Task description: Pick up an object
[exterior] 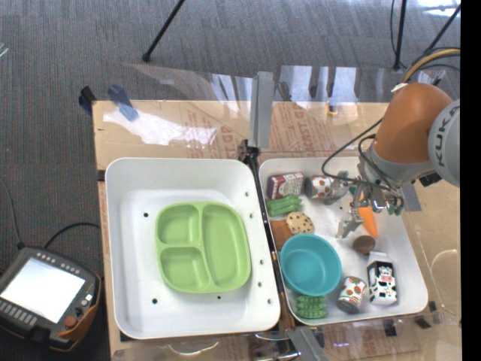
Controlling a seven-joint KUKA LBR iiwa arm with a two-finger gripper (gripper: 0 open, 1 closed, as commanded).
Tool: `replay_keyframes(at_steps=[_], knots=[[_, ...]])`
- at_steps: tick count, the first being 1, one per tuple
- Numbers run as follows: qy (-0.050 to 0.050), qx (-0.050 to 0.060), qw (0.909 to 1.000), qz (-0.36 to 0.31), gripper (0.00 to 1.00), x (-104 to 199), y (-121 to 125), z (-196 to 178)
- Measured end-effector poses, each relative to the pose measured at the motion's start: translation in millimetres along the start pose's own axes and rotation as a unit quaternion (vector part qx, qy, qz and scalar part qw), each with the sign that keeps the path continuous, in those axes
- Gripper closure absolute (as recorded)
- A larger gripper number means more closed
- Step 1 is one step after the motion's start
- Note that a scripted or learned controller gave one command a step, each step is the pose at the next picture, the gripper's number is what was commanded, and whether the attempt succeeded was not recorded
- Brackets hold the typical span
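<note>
Gripper: the gripper (359,218) is seen low over the right bin (415,265), beside a carrot (367,220); an orange piece appears to lie against the fingers, but whether it is pinched between them cannot be told.
Claw state: whether wide, narrow or closed on something cannot be told from this view.
Likely target: the carrot, judged from how near the gripper it lies; a brown round piece (364,244) sits just below it.
Neighbours: a teal bowl (310,265) lies to the lower left, a cookie (299,222) and green beans (283,205) to the left, a small can (321,187) above left, and a milk carton (382,279) and another can (350,293) nearer the front rim.
Left bin: a green tray (203,247) is held in the left bin (124,201); it is well apart from the gripper.
Doing it well: the carrot should be straddled across its narrow width, the closure confirmed before lifting, and the lift made straight up so the brown piece and bowl are not nudged.
Risk: a tapered toy may be squeezed out sideways; a grip near its middle is advised.
</note>
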State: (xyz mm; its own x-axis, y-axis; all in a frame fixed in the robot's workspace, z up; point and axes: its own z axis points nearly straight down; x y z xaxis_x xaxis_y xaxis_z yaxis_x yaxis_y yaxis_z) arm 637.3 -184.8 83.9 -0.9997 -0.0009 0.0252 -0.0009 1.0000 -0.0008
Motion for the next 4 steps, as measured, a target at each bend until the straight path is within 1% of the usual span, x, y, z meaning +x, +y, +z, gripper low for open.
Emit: replay_keyframes(at_steps=[1, 2, 3, 4], knots=[[-0.013, 0.000, 0.9993, -0.035, 0.00, 19.2, -27.7, -3.4], [-0.015, 0.000, 0.9993, -0.035, 1.00, 18.0, -27.3, -14.7], [-0.015, -0.001, 0.9994, 0.030, 1.00, -8.0, -27.6, -5.0], [-0.014, 0.000, 0.9990, -0.042, 1.00, -4.1, -23.7, -4.5]])
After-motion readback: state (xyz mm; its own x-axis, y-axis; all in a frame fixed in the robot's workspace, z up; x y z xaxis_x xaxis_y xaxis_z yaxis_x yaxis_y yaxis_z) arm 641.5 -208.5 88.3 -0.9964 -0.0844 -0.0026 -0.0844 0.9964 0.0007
